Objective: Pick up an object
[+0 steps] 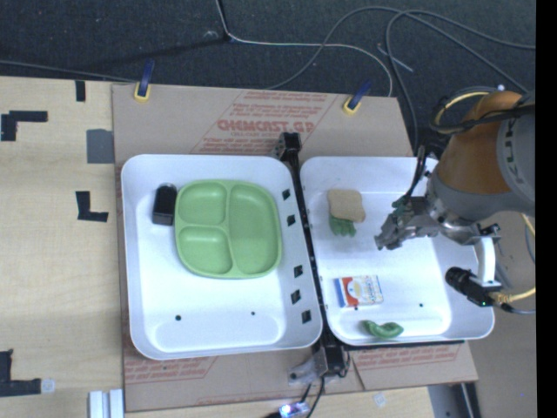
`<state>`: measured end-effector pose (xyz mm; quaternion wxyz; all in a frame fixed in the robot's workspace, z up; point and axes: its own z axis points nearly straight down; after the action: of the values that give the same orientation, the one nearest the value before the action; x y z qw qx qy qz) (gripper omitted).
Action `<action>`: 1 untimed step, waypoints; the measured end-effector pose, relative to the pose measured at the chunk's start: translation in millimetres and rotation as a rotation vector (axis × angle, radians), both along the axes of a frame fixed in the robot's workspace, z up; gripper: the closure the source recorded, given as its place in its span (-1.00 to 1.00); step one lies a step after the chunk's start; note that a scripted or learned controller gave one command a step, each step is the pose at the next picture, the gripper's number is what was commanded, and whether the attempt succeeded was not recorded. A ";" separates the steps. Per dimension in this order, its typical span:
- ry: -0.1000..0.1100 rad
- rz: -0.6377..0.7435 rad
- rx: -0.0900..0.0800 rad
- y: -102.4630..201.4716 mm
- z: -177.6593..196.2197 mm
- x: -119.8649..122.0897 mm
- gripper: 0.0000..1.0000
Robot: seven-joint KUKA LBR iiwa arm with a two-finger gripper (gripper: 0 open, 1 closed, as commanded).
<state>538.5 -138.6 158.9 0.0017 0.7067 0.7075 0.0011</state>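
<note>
A: Right bin first. Small flat card or packet, white with red and blue print, lies near the middle of the bin's near half. Long axis runs roughly left-right across the bin, tilted a little, right end slightly farther from the camera.

B: Others in there?

A: Tan block, sponge-like, in the far left part, a small green piece touching its near edge. Another green piece, elongated, by the near wall, long axis left-right, just beside the packet's near side but apart from it.

B: And the pincer?

A: Gripper is over the right bin's middle, right of the tan block and beyond the packet, pointing left and down. Fingers are a dark cluster; cannot tell how far open they are. Nothing visible between them. Whether the tips touch the bin floor, I cannot tell either.

B: Left bin?

A: Left bin carries a green divided plate, three compartments, with a small black object touching its left rim. Arm comes in from the right, orange band above the wrist.
</note>
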 end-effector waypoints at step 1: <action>-0.002 0.000 -0.001 -2.4 59.3 9.4 1.00</action>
<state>547.9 -141.0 218.2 0.0026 0.7066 0.7076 0.0013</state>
